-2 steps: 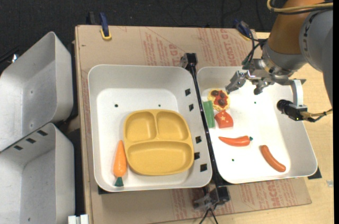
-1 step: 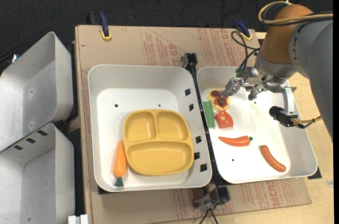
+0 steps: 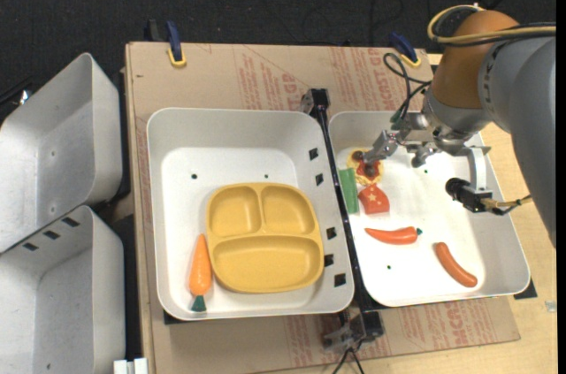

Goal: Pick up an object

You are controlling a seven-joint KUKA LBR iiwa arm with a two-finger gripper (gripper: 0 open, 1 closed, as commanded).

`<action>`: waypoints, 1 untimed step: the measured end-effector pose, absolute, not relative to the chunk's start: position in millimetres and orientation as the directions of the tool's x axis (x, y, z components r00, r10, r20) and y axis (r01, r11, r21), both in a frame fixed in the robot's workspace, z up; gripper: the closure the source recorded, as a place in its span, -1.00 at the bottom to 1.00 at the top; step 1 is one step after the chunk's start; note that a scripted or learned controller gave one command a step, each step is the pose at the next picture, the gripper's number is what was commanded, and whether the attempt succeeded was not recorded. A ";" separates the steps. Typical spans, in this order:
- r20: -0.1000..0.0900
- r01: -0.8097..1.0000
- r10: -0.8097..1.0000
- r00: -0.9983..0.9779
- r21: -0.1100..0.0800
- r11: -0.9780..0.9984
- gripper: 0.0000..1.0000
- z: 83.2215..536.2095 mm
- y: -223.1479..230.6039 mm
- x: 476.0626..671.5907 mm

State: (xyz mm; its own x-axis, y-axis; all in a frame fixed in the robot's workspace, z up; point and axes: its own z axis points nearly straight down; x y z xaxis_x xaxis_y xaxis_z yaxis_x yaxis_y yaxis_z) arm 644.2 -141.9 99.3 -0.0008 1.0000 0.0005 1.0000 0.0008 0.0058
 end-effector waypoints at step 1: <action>0.001 1.000 1.000 -0.003 0.016 0.003 1.00 113.0 -140.6 647.1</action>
